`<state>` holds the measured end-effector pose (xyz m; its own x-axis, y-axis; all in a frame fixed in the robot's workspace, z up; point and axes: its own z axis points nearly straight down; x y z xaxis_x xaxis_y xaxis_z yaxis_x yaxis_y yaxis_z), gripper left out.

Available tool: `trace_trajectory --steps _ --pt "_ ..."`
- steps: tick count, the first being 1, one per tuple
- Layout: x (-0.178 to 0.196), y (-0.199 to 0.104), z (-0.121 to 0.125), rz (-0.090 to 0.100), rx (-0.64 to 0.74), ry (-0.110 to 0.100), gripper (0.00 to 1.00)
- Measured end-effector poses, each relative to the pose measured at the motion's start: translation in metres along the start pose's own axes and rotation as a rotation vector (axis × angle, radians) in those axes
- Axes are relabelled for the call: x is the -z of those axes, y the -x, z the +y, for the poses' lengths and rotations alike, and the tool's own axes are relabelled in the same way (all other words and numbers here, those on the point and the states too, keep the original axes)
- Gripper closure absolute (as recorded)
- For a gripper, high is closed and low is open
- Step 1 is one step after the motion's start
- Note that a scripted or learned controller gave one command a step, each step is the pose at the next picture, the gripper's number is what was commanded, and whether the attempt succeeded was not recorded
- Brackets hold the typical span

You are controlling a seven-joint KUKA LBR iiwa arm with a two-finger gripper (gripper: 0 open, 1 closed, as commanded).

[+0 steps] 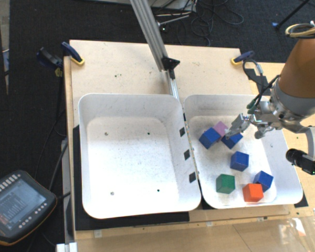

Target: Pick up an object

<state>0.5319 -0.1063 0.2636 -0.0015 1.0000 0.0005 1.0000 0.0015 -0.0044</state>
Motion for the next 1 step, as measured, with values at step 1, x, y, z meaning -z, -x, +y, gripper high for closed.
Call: trace_trajectory --steps 1 --pt "0.0022 0.0001 0.0007 -0.001 -0.001 0.004 0.00"
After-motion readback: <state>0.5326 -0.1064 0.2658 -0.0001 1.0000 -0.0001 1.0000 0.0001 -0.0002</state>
